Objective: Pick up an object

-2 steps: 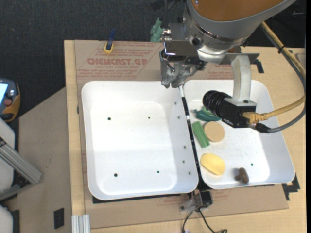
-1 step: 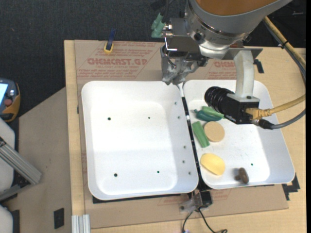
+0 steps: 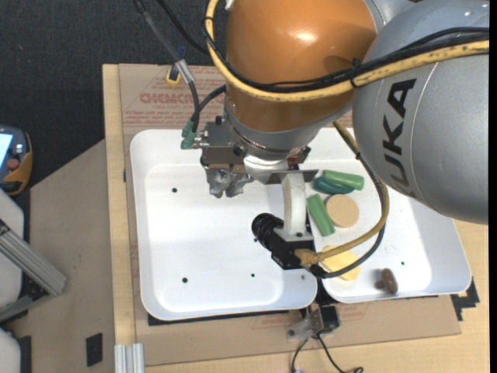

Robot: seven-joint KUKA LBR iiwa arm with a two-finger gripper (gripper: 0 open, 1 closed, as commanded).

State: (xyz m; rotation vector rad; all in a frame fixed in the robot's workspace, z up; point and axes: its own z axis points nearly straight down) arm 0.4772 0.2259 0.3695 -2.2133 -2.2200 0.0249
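My gripper (image 3: 226, 183) hangs under the big orange-banded wrist, over the back middle of the left white bin (image 3: 151, 231). The right bin (image 3: 435, 274) holds a dark green cylinder (image 3: 338, 181), a lighter green block (image 3: 319, 214), a tan disc (image 3: 345, 210), a yellow piece (image 3: 342, 265) and a small brown lump (image 3: 386, 281). All of these objects lie to the right of the gripper, apart from it. The arm covers the back part of both bins.
The bins rest on a cardboard sheet (image 3: 124, 115) with red print at its far edge. A metal rail (image 3: 27, 259) and a device (image 3: 14, 160) sit off the bench at the left. The left bin's white floor (image 3: 202, 247) shows in front of the gripper.
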